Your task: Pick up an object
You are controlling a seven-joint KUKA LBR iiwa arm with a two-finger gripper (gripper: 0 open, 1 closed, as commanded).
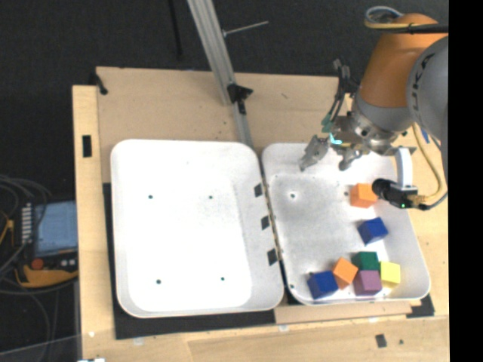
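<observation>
The things to be picked all lie in the right bin [298, 225]: an orange block [362, 194] near its far right side, a blue block [372, 230] a little nearer the camera, and a cluster at the near right corner made of a second blue block [323, 283], a second orange block [346, 271], a green block [368, 260], a purple block [367, 281] and a yellow block [390, 272], packed so that neighbours touch or nearly touch. None is lifted; all rest on the bin floor. The gripper [330, 155] hangs over the far edge of this bin, its two fingers spread apart with nothing between them, and the nearest candidate, the lone orange block, sits just beside it toward the right. The left bin [189, 225] is beside it. By my judgement the pick has not begun: choosing a block, descending, closing and lifting all remain.
</observation>
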